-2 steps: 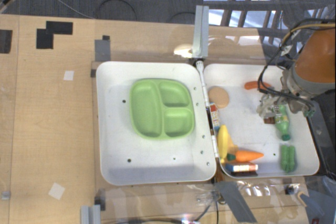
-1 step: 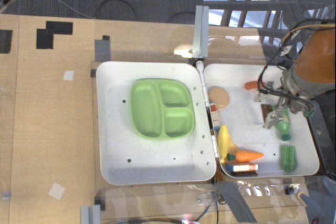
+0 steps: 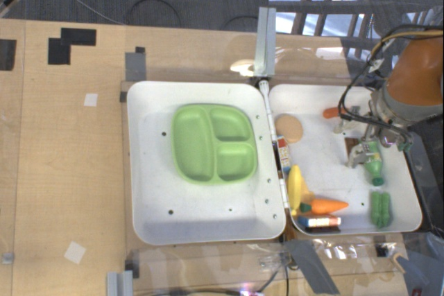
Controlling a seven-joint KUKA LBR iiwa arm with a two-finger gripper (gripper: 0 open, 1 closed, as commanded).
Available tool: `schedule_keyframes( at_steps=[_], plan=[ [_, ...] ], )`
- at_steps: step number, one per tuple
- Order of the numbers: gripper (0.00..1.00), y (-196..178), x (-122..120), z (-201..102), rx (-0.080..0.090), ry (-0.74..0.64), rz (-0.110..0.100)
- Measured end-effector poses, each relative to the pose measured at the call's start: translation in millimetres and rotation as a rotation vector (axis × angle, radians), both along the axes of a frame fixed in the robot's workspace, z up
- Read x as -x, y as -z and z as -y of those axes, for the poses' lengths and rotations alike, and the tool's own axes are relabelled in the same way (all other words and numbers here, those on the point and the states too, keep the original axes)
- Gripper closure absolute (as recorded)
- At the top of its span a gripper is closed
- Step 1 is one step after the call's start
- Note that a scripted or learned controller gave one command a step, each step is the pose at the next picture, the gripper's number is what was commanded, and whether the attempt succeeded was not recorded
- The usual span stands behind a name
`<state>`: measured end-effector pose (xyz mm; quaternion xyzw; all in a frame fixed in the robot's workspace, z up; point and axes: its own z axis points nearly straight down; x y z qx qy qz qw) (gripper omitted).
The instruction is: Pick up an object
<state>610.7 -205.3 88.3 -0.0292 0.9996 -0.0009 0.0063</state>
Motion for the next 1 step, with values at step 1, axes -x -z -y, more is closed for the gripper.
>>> schedule_keyframes(
  at_steps=[1],
  plan=[
    [0.0, -0.3, 22.3, -0.2, 0.0, 0.0, 0.0]
  ],
)
